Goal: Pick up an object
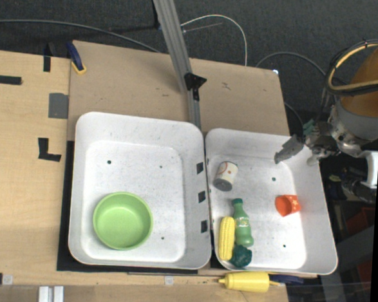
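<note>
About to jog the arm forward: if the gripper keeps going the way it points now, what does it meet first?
The gripper points left and down over the right bin. Bare bin floor probably comes first; the small grey-white cup lies further along that line. Height above the bin is unclear.

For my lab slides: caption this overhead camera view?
KUKA arm's gripper above right bin holding cup, corn, bottle; green bowl in left bin.

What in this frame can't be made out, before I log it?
- Gripper: small and blurred above the right bin; finger state unreadable.
- Small cup: markings too small to read.
- Dark green thing beside the corn: too small to identify.
</note>
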Controlling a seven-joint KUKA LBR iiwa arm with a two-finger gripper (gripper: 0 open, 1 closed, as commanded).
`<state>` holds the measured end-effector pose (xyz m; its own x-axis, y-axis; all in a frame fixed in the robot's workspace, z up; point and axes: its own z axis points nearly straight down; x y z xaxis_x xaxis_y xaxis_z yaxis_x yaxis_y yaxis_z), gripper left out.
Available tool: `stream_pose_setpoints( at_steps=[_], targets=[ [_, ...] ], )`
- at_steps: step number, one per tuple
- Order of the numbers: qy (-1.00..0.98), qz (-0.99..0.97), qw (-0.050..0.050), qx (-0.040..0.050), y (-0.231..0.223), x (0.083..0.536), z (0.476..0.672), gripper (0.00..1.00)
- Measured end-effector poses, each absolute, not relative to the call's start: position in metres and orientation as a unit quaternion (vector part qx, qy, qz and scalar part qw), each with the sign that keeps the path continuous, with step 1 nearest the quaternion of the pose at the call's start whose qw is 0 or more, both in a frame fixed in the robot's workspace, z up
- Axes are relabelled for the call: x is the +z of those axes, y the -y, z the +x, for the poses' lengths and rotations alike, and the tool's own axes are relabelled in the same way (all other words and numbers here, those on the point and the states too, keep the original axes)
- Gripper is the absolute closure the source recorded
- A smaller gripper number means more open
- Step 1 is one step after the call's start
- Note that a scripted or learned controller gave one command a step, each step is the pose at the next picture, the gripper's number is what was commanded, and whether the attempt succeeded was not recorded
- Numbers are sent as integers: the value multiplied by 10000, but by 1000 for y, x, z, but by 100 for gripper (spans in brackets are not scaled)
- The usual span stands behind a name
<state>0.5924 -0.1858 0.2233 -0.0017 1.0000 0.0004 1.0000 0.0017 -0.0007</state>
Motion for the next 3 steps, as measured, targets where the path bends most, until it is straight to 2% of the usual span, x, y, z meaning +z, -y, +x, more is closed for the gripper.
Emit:
stream_pose_setpoints(
  at_steps=[1,3],
  targets=[
    [7077,-7065,4,2,186,223,592,0],
    [7079,-7064,25,21,174,112,604,0]
  ],
)
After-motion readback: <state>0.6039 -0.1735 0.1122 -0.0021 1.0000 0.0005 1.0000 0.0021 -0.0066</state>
